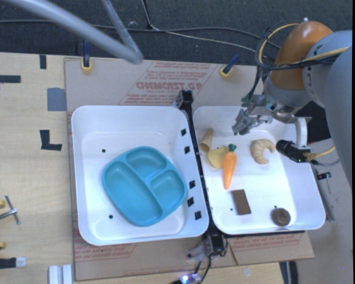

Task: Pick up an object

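The grey arm point(337, 70) with its orange band point(299, 46) reaches in over the right bin point(310, 185), and its gripper point(244, 126) hangs above that bin's far part, tilted down toward the toy food. The fingers point(241, 127) are dark and small against the white; they look close together with nothing between them, though their exact spread is hard to read.

Taking the toy carrot point(229, 167) as the landmark: it lies near the middle of the right bin, orange with a green top pointing away from the camera. Touching it on its left is a pale yellow piece point(216, 157), and just beyond that a tan cone-shaped piece point(207, 138). To the carrot's right, apart from it, lies a croissant point(261, 149). The gripper is above and beyond the carrot, between the cone piece and the croissant. Nearer the camera than the carrot lies a brown rectangular block point(241, 202), and further right of that a round brown item point(280, 216).

Well left of the carrot, the left bin point(86, 129) holds a blue divided plate point(143, 185). Both bins rest on cardboard point(165, 84) on the tabletop point(23, 158).
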Controlling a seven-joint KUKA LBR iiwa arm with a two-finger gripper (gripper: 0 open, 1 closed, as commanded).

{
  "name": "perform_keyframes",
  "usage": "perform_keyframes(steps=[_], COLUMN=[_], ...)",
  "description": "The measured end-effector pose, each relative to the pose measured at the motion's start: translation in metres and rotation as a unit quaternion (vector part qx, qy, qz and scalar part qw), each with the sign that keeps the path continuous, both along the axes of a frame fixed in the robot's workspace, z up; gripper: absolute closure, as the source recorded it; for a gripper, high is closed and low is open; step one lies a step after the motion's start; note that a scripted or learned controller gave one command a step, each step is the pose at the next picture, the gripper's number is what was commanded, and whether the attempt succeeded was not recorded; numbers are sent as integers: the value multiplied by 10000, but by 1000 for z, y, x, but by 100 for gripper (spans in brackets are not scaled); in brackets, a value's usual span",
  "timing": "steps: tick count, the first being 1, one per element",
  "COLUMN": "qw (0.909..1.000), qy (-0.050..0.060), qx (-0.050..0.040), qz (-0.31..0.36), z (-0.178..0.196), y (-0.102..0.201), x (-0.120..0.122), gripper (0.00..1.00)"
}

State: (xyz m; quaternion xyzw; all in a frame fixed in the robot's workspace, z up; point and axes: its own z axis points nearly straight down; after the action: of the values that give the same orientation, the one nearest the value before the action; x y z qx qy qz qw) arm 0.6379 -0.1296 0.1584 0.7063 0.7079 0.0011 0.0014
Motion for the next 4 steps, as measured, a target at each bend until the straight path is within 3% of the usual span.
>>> perform_keyframes(steps=[1,3,4], qw=[10000,10000,10000], qy=[-3,10,29], qx=[-3,-1,1], qz=[0,-2,15], z=[64,132,117], y=[0,-2,52], x=[1,6,18], gripper=[100,100,100])
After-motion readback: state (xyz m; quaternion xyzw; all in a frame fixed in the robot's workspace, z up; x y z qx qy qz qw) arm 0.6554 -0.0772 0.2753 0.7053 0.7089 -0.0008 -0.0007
